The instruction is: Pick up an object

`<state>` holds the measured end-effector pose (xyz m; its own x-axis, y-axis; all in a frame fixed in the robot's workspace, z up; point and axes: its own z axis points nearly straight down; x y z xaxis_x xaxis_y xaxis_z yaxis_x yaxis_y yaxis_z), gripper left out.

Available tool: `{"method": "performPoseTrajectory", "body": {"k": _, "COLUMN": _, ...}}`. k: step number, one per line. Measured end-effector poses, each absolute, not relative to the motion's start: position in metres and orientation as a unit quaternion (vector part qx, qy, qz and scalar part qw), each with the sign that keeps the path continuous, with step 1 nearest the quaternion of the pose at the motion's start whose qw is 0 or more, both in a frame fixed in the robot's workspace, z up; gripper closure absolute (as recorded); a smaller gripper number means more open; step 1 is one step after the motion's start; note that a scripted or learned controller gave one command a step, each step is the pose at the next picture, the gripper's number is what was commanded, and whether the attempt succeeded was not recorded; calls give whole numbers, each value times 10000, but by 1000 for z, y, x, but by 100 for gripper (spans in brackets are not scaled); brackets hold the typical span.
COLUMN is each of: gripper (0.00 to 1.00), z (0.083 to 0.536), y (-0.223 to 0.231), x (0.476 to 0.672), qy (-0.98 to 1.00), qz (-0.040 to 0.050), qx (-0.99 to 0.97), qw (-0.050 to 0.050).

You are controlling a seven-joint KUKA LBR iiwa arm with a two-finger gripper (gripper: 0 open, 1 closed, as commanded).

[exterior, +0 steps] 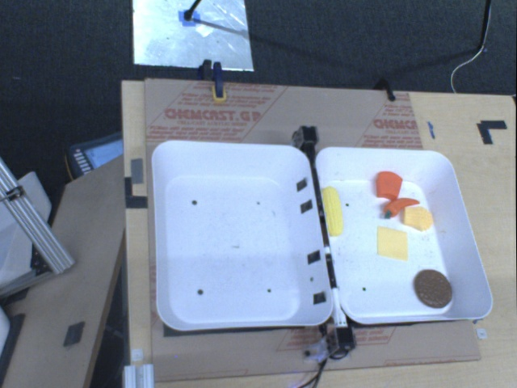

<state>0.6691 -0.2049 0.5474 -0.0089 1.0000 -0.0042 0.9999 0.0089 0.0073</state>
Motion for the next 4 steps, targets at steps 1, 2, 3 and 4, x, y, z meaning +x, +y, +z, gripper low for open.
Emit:
{"method": "performPoseTrajectory", "body": {"k": 1, "gripper": 0, "z": 547, "y": -205, "x": 669, "qy": 7104, "qz": 9, "qx": 7038, "qw": 37}}
{"method": "performPoseTrajectory", "body": {"k": 2, "gripper": 100, "z": 559, "y": -204, "x": 669, "qy": 7118, "qz": 16, "qx": 7024, "qw": 60}}
{"method": "performPoseTrajectory", "body": {"k": 3, "gripper": 0, "z": 559, "y": -204, "x": 669, "qy": 7119, "qz": 15, "qx": 7023, "qw": 57}}
{"method": "performPoseTrajectory", "body": {"k": 4, "gripper": 100, "z": 571, "y": -203, "x": 670, "qy": 7133, "qz": 24, "qx": 7009, "qw": 84}}
